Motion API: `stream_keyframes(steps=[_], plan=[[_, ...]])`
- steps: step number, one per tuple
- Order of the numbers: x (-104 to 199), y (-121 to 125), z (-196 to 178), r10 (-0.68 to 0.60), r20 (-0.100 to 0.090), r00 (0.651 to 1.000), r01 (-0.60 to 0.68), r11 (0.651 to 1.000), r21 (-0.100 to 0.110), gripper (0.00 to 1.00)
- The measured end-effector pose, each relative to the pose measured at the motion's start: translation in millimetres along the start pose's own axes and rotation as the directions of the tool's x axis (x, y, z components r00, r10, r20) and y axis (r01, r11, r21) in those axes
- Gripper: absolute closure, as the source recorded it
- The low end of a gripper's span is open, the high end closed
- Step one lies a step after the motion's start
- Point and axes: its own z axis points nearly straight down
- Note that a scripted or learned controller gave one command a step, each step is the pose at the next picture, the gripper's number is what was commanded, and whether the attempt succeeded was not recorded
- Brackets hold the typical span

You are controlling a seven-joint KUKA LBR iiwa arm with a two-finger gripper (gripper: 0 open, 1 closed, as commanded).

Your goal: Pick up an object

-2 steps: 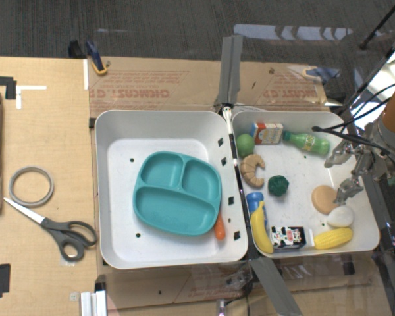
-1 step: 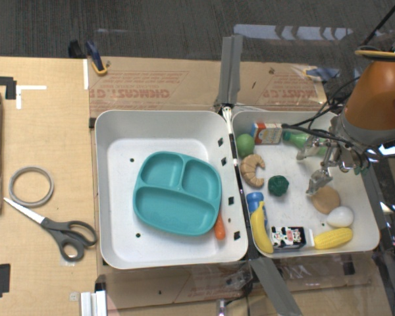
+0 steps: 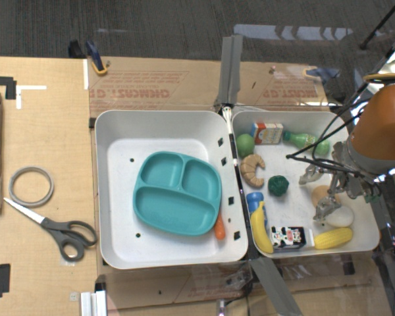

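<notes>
Probably aiming at the tan lump (image 3: 320,193), low in the right bin (image 3: 303,113), near its right wall and directly under the gripper (image 3: 319,191). Jaws standing apart, one above the lump and one below it in the picture, not clamped on anything as far as visible.

Judged as a toy food piece: most likely light, hollow plastic, stiff enough not to give under pressure, but smooth and rounded, so easy to slip out sideways. Better to close across the widest middle part, with the pads low around it, not on the top curve. Not fragile, apparently.

Looks small, roundish, pale orange to tan, partly hidden by the gripper, so exact shape hard to tell. Lies just beside a white egg (image 3: 341,217), with a yellow piece (image 3: 334,238) a little further toward the front wall. Some risk of pushing the egg while closing, because of the crowding there.
</notes>
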Motion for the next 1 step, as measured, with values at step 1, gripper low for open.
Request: stream_keyframes(steps=[1], plan=[[44.0, -24.8, -45.7, 0.043, 0.001, 0.999, -0.043, 0.999, 0.0, 0.0]])
